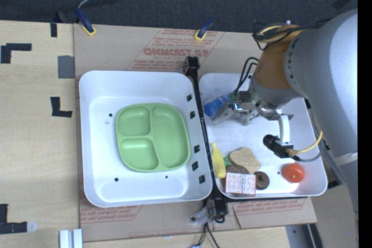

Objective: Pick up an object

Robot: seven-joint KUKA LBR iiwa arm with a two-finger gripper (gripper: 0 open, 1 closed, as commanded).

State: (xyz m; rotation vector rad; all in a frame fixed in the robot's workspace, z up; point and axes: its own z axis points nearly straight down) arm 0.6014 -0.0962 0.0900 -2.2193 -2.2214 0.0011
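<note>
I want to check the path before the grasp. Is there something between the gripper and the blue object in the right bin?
Nothing visible stands between them. The gripper is right at the blue object, near the bin's upper left corner. The bread, the tomato and the other items lie nearer the front of the bin, apart from it.

A divided plate (153,137) lies in the left bin (96,125), while the right bin (314,183) holds a bottle (215,106) at its back left and, along its front, a banana (218,161), bread (244,158), a box (240,183) and a tomato (293,172).
</note>
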